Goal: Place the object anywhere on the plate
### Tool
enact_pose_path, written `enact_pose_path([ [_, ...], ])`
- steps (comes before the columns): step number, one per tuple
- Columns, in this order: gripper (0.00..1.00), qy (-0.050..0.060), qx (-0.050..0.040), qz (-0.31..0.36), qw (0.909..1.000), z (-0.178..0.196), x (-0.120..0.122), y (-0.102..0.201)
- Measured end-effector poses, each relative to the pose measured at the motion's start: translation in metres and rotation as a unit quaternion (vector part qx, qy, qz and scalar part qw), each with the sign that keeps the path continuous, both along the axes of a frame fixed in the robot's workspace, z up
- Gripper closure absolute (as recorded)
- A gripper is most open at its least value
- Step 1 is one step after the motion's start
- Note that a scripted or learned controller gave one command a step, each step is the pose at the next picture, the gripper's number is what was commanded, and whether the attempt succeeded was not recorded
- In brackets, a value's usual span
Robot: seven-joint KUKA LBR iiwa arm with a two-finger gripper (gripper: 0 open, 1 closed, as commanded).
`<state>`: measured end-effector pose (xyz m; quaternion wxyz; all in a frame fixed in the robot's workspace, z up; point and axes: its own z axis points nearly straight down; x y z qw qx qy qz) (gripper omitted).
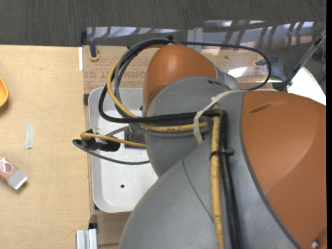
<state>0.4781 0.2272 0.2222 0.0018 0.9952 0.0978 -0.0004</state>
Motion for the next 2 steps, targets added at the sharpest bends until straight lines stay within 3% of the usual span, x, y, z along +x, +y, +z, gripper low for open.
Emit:
enact_pose_path([
  [1, 0.00, 0.001, -0.0007, 0.005, 1.0000, -0.030, 0.039, -0.019],
  [2, 0.00, 0.002, -0.0004, 0.012, 0.9999, -0.132, 0.029, 0.000],
])
